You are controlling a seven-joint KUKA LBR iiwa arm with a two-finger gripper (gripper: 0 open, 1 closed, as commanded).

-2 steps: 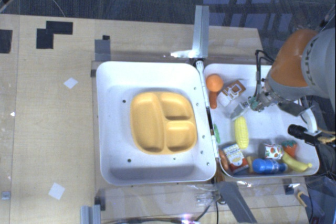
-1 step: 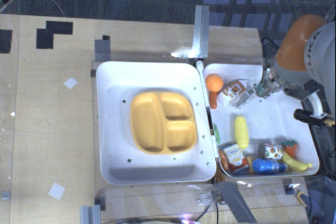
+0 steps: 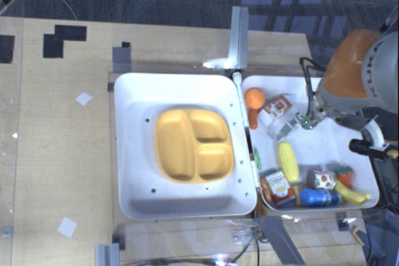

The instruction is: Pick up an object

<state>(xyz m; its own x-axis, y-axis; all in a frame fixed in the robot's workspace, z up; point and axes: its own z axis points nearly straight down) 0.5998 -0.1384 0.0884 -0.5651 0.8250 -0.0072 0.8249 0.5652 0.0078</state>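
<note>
My gripper (image 3: 297,124) hangs low over the upper middle of the right bin (image 3: 349,87), at the end of the grey arm with its orange band (image 3: 349,68). Just to its left lies a small brown and white carton (image 3: 277,107). An orange carrot (image 3: 253,101) rests beside the carton at the bin's left wall. A yellow corn cob (image 3: 287,161) lies below the gripper. Nothing can be made out in the gripper's grasp.
Along the right bin's front edge sit a red can (image 3: 276,185), a blue bottle (image 3: 319,197), a banana (image 3: 353,195) and a small patterned box (image 3: 324,180). The left bin (image 3: 134,103) holds a yellow divided plate (image 3: 192,145). A metal post (image 3: 239,37) stands behind the bins.
</note>
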